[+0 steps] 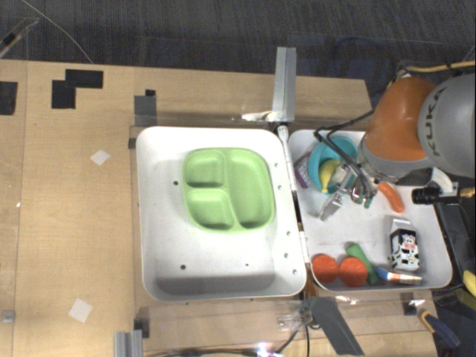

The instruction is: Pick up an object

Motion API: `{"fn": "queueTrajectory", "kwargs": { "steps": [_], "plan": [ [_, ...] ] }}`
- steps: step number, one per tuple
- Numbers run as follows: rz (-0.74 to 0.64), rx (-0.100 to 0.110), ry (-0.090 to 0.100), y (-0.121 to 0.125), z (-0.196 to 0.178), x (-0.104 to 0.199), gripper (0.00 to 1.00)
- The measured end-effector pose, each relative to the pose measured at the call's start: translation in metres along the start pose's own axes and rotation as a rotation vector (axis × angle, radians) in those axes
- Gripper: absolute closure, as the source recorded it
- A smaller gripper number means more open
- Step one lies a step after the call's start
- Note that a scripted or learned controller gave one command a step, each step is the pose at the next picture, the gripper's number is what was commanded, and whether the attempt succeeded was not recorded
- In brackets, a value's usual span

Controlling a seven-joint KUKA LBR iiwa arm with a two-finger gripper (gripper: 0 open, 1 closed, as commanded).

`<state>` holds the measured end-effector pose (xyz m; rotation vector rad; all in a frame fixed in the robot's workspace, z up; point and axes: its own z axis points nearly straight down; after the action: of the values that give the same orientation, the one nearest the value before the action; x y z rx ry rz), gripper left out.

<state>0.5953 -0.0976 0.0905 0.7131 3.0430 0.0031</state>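
Observation:
My gripper hangs over the upper middle of the right bin, below the orange band of the arm. Its fingers are open, and I see only white bin floor between them. Just up and left of it lies a teal bowl with a yellow piece inside. An orange carrot-like piece lies just to its right. Along the bin's near side sit two red-orange round pieces, a green piece, a marker and a cow-patterned box.
The left bin holds a green divided plate. A purple item lies against the right bin's left wall. A metal post stands behind the wall between the bins. The arm's body covers the right bin's far right corner.

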Motion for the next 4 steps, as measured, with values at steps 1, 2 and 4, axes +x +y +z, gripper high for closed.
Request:
{"fn": "queueTrajectory", "kwargs": {
  "steps": [1, 2, 4],
  "plan": [
    [0.237, 0.028, 0.040, 0.030, 0.004, -0.049, 0.00],
    [0.384, 0.001, 0.003, 0.019, 0.001, -0.016, 0.00],
    [0.527, 0.036, 0.046, 0.029, 0.005, -0.058, 0.00]
  ]
}}
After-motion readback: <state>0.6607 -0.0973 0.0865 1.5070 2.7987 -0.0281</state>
